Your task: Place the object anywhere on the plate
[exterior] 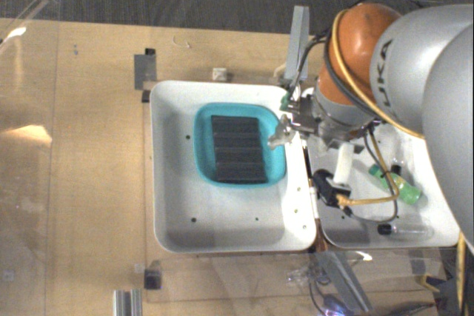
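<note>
Lying flat on blue plate [202, 152], black ribbed slab [238, 148] looks stiff, light; best pinched across narrow width; gripper [284, 129] at plate's right rim, grasp state cannot tell.

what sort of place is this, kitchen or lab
Probably a robot lab bench: a grey-and-orange arm reaches over a wooden bench bearing a white bin with a blue plate and a second bin.

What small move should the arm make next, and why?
Probably lift the gripper straight up. The black ribbed block already lies flat on the blue plate, and the gripper hangs close by the plate's right rim, where a sideways move might knock it.
</note>
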